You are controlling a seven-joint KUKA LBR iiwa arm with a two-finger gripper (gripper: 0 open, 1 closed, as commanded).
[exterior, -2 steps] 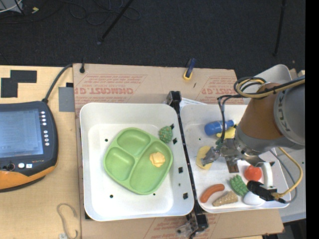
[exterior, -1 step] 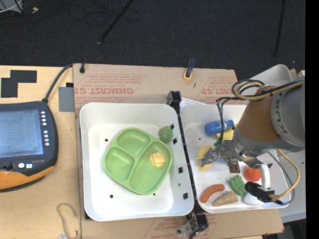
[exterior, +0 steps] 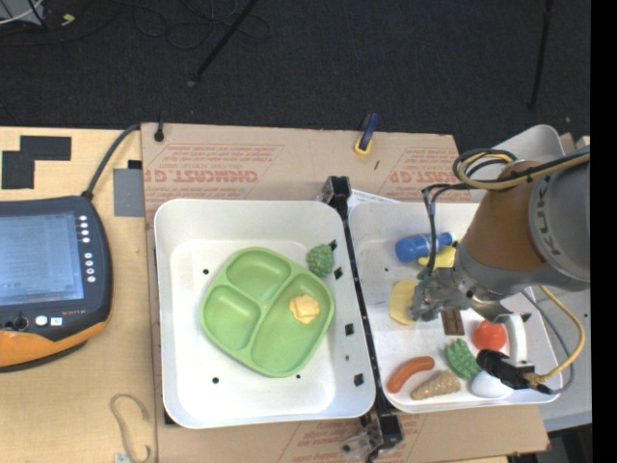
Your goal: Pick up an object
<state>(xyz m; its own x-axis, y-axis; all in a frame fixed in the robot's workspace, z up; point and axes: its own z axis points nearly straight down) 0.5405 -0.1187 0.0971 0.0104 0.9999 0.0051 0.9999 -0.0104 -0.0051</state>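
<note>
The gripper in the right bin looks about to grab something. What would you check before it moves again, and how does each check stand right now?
1. Gripper is over the right bin: ok.
2. Something lies within its reach: ok, a pale yellow piece sits right beside it.
3. Fingers open or shut: cannot tell, the wrist hides them.
4. Anything already held: cannot tell.
5. Neighbours crowding the target: not ok, a blue object and a brown block lie close by.
6. Left bin with its green divided plate is apart from the arm: ok.
</note>
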